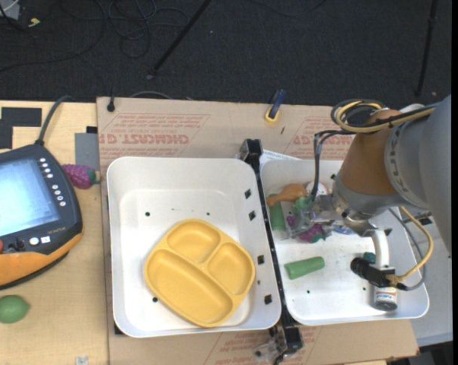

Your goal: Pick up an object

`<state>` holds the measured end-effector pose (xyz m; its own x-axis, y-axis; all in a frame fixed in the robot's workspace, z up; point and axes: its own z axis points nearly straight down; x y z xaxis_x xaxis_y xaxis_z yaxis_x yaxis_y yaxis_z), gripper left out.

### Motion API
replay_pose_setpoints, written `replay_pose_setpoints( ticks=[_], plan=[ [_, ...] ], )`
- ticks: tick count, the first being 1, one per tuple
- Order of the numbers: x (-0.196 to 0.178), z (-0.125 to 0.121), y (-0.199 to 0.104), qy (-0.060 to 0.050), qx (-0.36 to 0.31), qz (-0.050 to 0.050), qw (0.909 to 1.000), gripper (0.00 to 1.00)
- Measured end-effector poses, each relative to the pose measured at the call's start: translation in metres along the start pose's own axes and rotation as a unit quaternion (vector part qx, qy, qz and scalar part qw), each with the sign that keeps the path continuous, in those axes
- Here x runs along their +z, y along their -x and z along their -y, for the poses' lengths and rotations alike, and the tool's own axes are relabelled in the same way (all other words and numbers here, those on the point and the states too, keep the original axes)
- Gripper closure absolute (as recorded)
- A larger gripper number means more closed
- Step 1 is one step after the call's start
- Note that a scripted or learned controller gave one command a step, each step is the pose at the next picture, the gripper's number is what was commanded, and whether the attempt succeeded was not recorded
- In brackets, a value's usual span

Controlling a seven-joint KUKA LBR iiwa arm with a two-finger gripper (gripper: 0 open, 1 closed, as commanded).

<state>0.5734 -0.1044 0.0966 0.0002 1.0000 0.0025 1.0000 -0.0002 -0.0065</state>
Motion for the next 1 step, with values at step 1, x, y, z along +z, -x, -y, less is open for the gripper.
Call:
replay_pose_setpoints(
  ticks=[1],
  plan=[
    [-0.0960, 0.0115, -0.1009, 0.005, -0.005, -0.001, 1.0000, 1.00]
  ],
)
